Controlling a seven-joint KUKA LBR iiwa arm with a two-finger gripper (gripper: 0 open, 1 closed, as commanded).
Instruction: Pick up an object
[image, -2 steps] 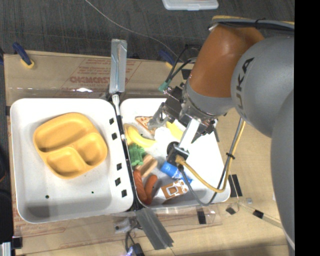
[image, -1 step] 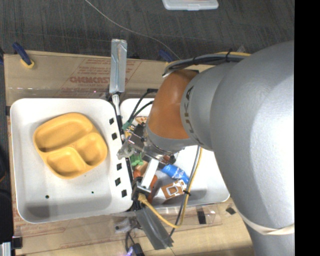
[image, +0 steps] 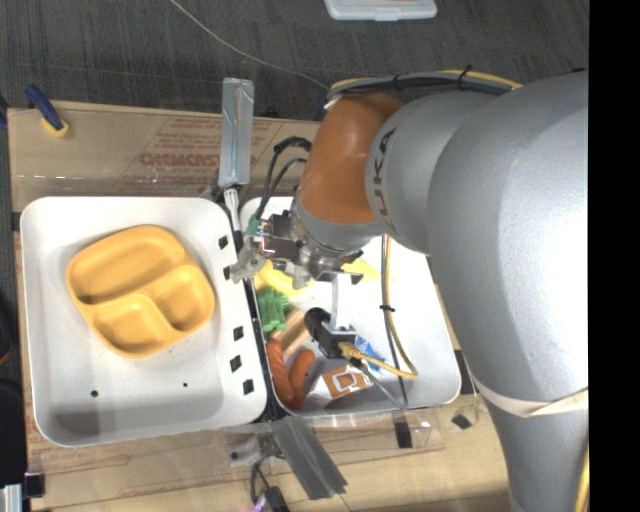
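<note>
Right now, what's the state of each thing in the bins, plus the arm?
yellow divided tray: flat, open side up, in the left bin, nothing in it.
green item: lying in the right bin by its left wall, partly under the arm.
red sausage-shaped item: lying low in the right bin.
printed carton: lying beside it.
arm: reaching over the right bin.

yellow divided tray (image: 140, 290) in white left bin (image: 60, 400); green item (image: 272, 305) and orange-red sausage-like piece (image: 300, 372) in white right bin (image: 428, 335); grey arm (image: 520, 200), orange band (image: 345, 175); brown cardboard (image: 150, 140), red print.
</note>
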